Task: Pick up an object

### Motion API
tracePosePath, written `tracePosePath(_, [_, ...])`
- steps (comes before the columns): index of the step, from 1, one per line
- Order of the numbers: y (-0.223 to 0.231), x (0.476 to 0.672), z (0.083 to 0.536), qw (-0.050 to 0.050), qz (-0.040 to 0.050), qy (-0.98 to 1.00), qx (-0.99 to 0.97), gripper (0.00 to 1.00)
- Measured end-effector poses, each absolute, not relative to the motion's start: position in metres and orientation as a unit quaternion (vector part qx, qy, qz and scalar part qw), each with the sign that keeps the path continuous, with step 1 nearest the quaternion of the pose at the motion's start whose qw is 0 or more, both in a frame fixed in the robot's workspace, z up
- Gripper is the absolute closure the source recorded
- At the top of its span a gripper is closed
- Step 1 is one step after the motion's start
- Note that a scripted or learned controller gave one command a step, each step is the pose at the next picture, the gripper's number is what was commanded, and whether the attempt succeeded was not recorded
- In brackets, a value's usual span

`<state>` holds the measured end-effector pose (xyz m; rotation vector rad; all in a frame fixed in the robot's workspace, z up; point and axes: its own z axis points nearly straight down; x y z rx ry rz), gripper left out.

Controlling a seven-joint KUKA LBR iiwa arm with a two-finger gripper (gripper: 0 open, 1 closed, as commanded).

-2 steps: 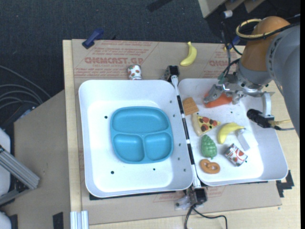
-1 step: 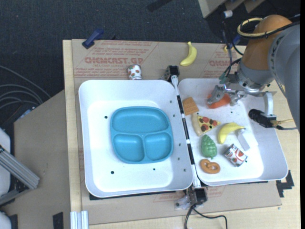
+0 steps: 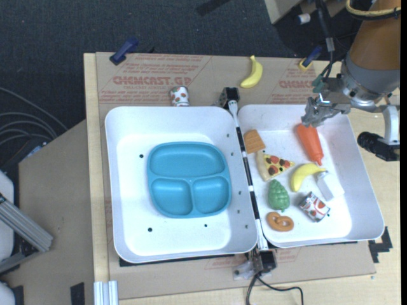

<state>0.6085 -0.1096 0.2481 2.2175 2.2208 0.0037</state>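
Tool [image 3: 316, 114] at 2 o'clock of right bin [image 3: 356, 230], hovering just above carrot [image 3: 310, 142] top end; jaw opening cannot be told, nothing seen held. Likely target carrot. Advice: descend straight, straddle carrot across its width, avoid banana [image 3: 306, 175] at 6 o'clock.

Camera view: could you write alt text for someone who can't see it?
A robot arm's gripper hovers just above a toy carrot in the right bin, which also holds other toy foods. The left bin holds a blue divided plate.
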Motion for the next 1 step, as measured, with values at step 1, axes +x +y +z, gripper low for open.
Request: tracePosePath(1, [-0.1096, 0.6076, 0.2462, 0.0, 0.0, 0.707, 0.707, 0.0])
